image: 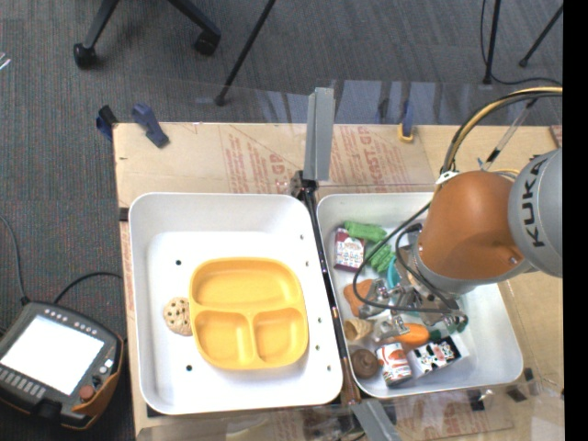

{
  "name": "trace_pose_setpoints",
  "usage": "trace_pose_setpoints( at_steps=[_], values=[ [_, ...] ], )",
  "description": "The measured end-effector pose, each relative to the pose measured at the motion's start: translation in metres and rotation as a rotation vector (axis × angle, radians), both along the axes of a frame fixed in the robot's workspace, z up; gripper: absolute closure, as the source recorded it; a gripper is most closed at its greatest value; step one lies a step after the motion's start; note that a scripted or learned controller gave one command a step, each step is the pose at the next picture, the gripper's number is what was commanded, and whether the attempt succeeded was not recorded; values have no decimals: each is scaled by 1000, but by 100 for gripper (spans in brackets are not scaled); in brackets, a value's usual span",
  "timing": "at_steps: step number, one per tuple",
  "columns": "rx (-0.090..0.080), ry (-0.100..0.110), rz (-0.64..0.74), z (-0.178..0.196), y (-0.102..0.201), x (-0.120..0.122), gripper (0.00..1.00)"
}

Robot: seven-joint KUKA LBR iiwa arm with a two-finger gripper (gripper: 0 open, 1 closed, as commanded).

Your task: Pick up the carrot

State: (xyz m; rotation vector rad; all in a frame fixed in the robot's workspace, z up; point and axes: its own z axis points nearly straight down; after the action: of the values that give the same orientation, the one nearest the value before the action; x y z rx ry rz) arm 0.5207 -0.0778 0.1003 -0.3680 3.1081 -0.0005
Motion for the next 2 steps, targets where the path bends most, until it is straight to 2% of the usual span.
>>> trace_pose_setpoints(
  at_steps=[1,2],
  values=[
    [-2,7,110,65,-28,-31,100],
    [-2,7,344,156,-101,15,100]
  ],
)
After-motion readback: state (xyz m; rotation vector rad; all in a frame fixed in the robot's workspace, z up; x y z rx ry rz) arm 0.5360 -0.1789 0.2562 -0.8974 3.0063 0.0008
